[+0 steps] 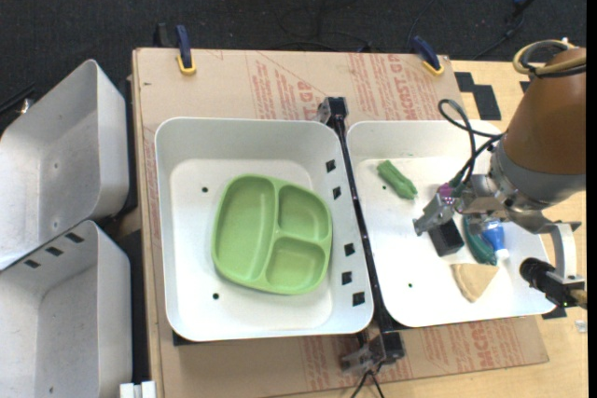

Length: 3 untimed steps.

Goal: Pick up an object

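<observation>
At the right of the frame the gripper (464, 233) hangs low in the right bin (410, 308) over a teal-blue item (487, 240) beside a tan wedge (474, 280), apparently mid-grasp; next it must close and lift.

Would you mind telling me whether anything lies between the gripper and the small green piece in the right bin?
Nothing visible does: bare white floor separates the gripper from the green piece, which lies up-left of it.

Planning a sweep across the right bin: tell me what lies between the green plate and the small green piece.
In the camera view, between the green plate and the small green piece lie white bin floor and the two bins' adjoining rims, with black markers along them.
</observation>
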Each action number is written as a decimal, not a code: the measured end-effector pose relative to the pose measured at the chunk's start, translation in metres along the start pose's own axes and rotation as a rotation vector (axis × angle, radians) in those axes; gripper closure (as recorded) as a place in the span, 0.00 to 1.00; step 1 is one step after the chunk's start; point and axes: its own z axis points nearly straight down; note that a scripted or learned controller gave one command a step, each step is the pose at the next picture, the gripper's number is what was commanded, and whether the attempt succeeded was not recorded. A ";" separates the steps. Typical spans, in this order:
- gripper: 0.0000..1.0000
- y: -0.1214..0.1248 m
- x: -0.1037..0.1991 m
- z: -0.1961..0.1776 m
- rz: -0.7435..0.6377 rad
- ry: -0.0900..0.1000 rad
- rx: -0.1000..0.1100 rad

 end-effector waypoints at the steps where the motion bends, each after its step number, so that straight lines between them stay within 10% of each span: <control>1: 0.00 0.002 0.000 -0.005 -0.003 -0.002 -0.011; 3: 0.00 -0.007 -0.005 0.114 0.000 0.000 -0.006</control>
